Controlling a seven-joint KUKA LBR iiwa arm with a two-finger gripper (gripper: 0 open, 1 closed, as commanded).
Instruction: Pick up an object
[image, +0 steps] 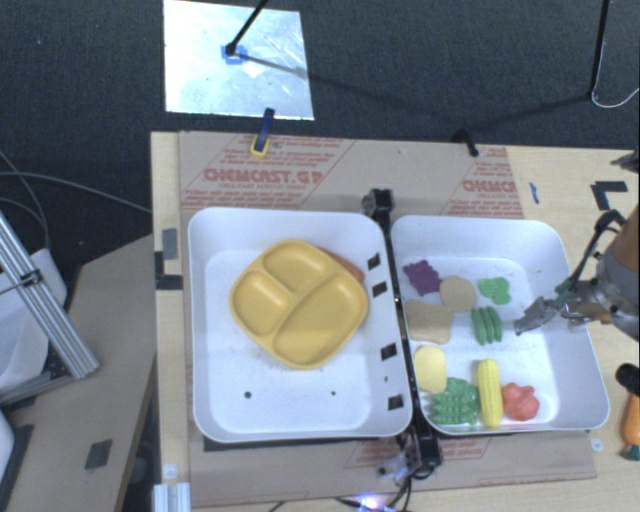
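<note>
White plastic bins sit side by side on the bench, probably so stuff can get moved from one to the other. Using the right bin (560, 250) as my landmark: the left bin (215, 400) touches its left wall and holds a yellow divided plate (298, 302), flat and nothing in it. The right bin holds all the toy food, so the pick target is in there: yellow corn (489, 390) near its front wall, green beans (486, 325) mid-floor, purple grapes (421, 276) by its left wall. The gripper (530, 318) pokes in over its right wall, just right of the beans; can't tell its opening, and nothing's visibly held. The cardboard sheet (300, 165) behind the bin reads "CHEMCAST".
</note>
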